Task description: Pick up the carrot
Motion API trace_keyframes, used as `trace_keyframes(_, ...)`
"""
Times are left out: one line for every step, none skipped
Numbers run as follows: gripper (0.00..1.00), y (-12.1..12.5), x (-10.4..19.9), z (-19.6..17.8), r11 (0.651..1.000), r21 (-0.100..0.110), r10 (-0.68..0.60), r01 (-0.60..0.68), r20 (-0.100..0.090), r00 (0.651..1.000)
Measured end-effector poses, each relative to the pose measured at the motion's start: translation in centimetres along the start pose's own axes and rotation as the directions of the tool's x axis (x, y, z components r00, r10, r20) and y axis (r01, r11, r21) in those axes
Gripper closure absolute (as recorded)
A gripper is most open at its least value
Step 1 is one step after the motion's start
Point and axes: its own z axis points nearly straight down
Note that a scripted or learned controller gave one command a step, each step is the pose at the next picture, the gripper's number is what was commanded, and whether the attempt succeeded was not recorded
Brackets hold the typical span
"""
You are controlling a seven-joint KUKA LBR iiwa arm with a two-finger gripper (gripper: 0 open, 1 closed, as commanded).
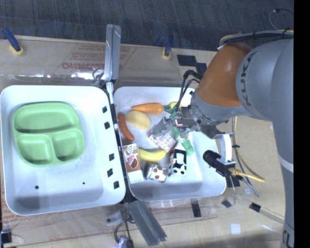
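Note:
The carrot (148, 108), orange and lying on its side, rests near the far wall of the right bin (213, 187). My gripper (169, 127) hangs low over the middle of that bin, just right of and nearer than the carrot, among a pile of small items. The carrot lies free on the bin floor, apart from the gripper. The grey arm with its orange band (222, 81) covers the bin's right part.
Around the carrot lie a pale yellow potato (138, 120), a red sausage (125, 127), a banana (152, 155), a small printed box (131, 157), a black-and-white carton (179, 162) and green packets (186, 142). The left bin (10, 190) holds a green divided plate (48, 132).

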Motion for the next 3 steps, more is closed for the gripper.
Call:
trace_keyframes(0.0, 7.4, 1.8, 10.4, 0.998, -0.007, 0.064, -0.064, 0.001, 0.998)
trace_keyframes(1.0, 7.3, 1.8, 9.5, 0.998, -0.004, 0.062, -0.062, 0.001, 0.998)
trace_keyframes(1.0, 7.8, 13.2, 0.5, 0.999, -0.003, 0.035, -0.035, 0.0, 0.999)
